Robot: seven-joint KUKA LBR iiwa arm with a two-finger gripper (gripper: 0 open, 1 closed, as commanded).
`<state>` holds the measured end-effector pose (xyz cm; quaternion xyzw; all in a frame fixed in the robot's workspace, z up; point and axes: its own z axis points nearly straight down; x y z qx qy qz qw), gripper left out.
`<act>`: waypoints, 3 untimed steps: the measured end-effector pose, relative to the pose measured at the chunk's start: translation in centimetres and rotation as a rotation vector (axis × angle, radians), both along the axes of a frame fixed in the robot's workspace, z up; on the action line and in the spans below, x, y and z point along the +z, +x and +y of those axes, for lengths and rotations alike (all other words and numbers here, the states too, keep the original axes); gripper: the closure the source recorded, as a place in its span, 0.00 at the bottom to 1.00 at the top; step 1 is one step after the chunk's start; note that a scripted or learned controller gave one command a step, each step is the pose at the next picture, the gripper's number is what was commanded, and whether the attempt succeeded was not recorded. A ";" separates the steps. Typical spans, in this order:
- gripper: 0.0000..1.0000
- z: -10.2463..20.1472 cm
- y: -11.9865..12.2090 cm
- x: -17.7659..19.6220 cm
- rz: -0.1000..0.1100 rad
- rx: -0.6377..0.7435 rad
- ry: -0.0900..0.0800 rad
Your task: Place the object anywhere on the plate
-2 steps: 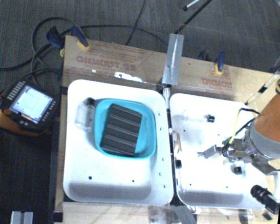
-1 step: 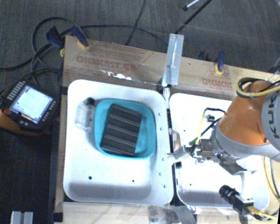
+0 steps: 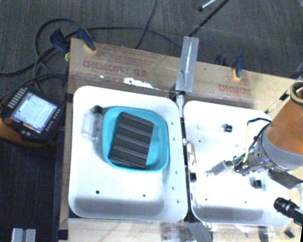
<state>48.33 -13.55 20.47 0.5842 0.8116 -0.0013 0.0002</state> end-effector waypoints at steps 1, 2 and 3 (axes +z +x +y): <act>0.00 -7.6 0.1 5.2 -0.002 0.231 -0.001; 0.00 -5.8 0.0 -4.5 0.001 -0.103 0.004; 0.00 -1.9 0.0 -10.1 0.000 -0.127 -0.001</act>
